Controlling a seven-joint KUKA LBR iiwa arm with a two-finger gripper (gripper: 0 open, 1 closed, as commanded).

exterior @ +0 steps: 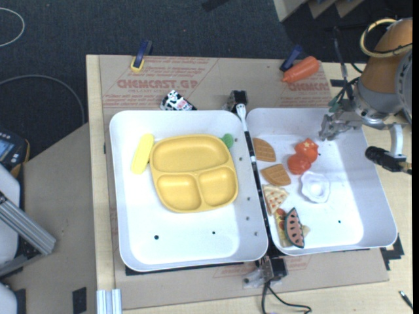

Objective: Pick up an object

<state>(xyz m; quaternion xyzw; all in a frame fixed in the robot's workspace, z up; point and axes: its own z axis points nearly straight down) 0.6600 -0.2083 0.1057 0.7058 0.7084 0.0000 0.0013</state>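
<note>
Plywood bench (216, 77) under two white bins. In the right bin (366, 195), a watermelon slice (293, 227) by the near edge, then a fried egg (315, 190), then the red tomato (301, 157) mid-bin. Gripper (329, 128) hovers at the far edge, just beyond the tomato, apart; jaw state I cannot tell.

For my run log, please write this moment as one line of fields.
stage: approach | gripper: above right bin, far edge | nearest: red toy | held: nothing seen | left bin: yellow tray
</note>
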